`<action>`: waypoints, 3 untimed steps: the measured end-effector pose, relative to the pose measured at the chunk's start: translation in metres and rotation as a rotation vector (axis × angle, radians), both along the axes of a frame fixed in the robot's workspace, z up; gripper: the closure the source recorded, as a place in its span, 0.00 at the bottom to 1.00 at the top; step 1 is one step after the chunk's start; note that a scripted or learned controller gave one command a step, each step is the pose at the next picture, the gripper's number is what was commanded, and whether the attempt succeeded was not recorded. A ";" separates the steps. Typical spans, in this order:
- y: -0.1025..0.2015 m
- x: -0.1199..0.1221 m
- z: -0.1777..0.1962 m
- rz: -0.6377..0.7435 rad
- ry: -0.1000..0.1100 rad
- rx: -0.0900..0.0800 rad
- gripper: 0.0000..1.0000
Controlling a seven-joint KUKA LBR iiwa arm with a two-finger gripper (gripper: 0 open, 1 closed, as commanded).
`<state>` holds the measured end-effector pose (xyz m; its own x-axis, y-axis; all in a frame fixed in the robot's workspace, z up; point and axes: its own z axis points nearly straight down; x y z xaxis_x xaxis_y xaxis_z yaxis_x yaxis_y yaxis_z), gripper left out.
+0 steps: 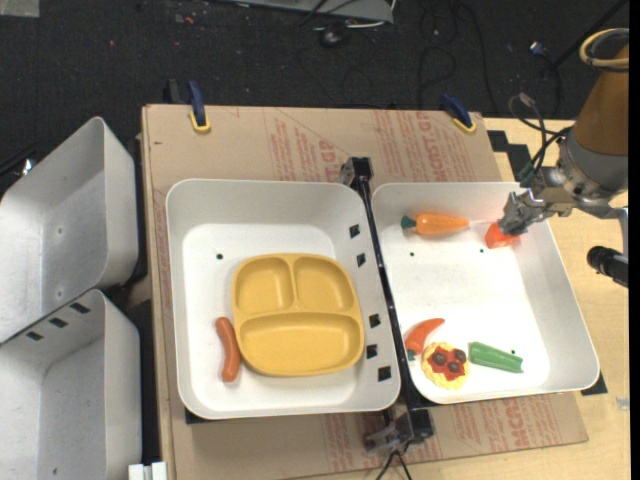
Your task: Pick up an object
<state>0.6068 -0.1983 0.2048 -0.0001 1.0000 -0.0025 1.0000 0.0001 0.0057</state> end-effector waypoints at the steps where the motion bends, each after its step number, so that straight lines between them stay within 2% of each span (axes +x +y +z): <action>1: 0.000 0.001 0.054 0.003 -0.002 -0.001 1.00; 2: 0.049 -0.011 0.040 0.006 0.008 0.004 1.00; 3: 0.097 -0.013 0.034 0.007 0.008 0.004 1.00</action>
